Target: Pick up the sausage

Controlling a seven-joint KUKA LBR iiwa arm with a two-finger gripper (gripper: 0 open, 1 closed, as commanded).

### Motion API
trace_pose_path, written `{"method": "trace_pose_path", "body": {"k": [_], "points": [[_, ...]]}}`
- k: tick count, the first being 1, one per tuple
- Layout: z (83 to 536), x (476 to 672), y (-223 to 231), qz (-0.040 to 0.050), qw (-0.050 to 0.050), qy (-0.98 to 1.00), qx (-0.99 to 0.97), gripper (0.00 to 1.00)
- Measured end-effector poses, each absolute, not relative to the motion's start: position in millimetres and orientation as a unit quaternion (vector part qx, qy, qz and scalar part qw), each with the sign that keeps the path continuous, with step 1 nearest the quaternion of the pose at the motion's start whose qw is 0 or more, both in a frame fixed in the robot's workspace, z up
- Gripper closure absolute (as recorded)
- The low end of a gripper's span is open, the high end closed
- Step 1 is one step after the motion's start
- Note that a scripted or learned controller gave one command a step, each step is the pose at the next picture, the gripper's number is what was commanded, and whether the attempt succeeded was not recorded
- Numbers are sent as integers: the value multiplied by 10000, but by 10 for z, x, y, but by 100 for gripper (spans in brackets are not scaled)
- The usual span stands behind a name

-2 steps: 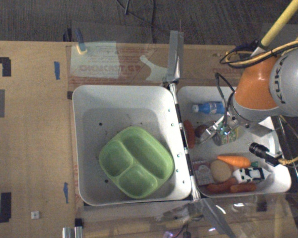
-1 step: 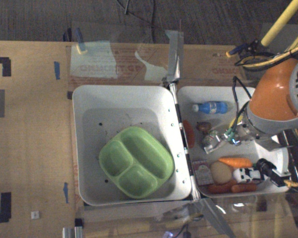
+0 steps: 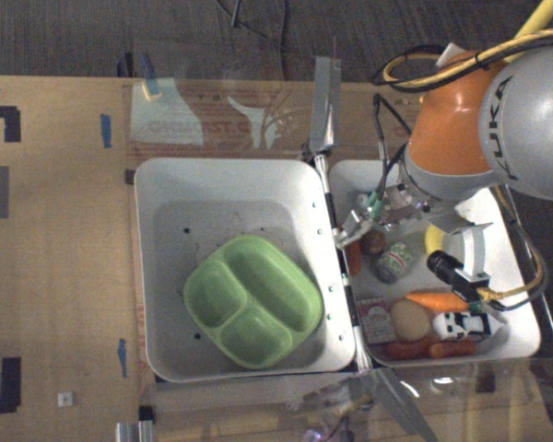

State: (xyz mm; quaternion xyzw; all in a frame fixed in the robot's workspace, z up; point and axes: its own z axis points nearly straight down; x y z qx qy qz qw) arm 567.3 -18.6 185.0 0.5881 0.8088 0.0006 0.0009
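Wooden bench (image 3: pixel 55 274) boards fill the left of our view from above, marked with black corner brackets and short strips of blue tape, while dark carpet runs along the top. Two shallow white bins sit side by side on the bench. We see the left bin (image 3: pixel 166 187) holding a green divided plate (image 3: pixel 252 300), tilted slightly, with three compartments. The right bin (image 3: pixel 521 334) is crowded. Along its near edge lies a reddish sausage (image 3: pixel 433 348), stretched left to right, touching a round beige potato-like piece (image 3: pixel 408 319) just above it. An orange carrot (image 3: pixel 435 299) lies across the top of that piece, and a small black and white figure (image 3: pixel 461 325) rests between carrot and sausage. A small pinkish packet (image 3: pixel 378 321) sits at the left of this group. Higher up we see a greenish can (image 3: pixel 394 261), a dark red round item (image 3: pixel 374 241) beside it, a narrow red piece (image 3: pixel 353 258) against the bin's left wall, and a yellow shape (image 3: pixel 433 240) partly hidden.

We see the grey arm (image 3: pixel 525 118) with its orange band reaching in from the right, over the top of the right bin. Its gripper (image 3: pixel 369 217) hangs near the bin's upper left, above the dark red item and well apart from the sausage. We cannot tell its state.
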Motion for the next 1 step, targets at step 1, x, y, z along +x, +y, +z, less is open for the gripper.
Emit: {"method": "trace_pose_path", "body": {"k": [1], "points": [[1926, 5178, -873, -1, -1, 7987, 6018, 0]]}}
